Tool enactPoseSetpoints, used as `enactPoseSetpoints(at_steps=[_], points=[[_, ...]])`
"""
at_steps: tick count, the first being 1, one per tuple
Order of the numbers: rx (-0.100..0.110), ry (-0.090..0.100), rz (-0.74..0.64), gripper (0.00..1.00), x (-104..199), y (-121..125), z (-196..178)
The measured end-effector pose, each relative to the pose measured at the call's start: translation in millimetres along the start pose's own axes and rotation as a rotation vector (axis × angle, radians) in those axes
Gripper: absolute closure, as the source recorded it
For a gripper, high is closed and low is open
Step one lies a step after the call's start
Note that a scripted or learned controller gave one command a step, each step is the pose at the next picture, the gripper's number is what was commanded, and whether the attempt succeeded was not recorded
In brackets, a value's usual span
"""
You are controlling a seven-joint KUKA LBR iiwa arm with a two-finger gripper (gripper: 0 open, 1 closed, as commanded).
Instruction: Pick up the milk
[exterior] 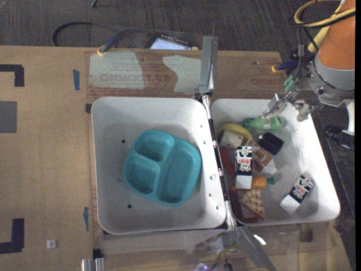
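my tool [287, 107] hangs at about 2 o'clock in the camera view, over the upper edge of the right bin [324, 168], below my grey wrist and its orange band [338, 44]. how wide the tool stands i cannot tell from this slant; nothing shows held in it.

there are two milk cartons, both white with black cow patches. one milk carton [244, 167] lies near the middle of the right bin's left half, at about 8 o'clock from my tool, among the crowded things by the wall between the bins. the second milk carton [297, 194] lies tilted at about 5 o'clock in the right bin, apart from the pile, near the lower right corner.

just below my tool a green bottle-like toy [260, 122] lies on its side. at 7 o'clock from it sits a yellow banana-like piece [235, 133], and a small black block [271, 143] lies just below the green toy. a brown block [262, 158] touches the first carton's right side, with an orange carrot-like piece [260, 182] just under it. a waffle-patterned wedge [253, 203] lies at the bin's 6 o'clock.

the left bin [107, 123] holds a teal divided plate [162, 167] near its centre. both bins sit on the brown bench [45, 151].
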State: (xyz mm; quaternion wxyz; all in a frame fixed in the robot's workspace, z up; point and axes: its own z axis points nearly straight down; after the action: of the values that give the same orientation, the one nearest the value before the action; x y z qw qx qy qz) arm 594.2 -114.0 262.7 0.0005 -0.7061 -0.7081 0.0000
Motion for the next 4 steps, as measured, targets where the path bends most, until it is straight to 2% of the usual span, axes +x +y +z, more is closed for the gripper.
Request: enactPoseSetpoints(at_steps=[1, 2, 3, 4], points=[[0.0, 0.0, 0.259, 0.0, 21, -40, 154], [0.0, 0.001, 0.261, 1.0, 21, -40, 145], [0.001, -0.001, 0.376, 1.0, 69, -82, 48], [0.0, -0.001, 0.34, 1.0, 41, -71, 31]])
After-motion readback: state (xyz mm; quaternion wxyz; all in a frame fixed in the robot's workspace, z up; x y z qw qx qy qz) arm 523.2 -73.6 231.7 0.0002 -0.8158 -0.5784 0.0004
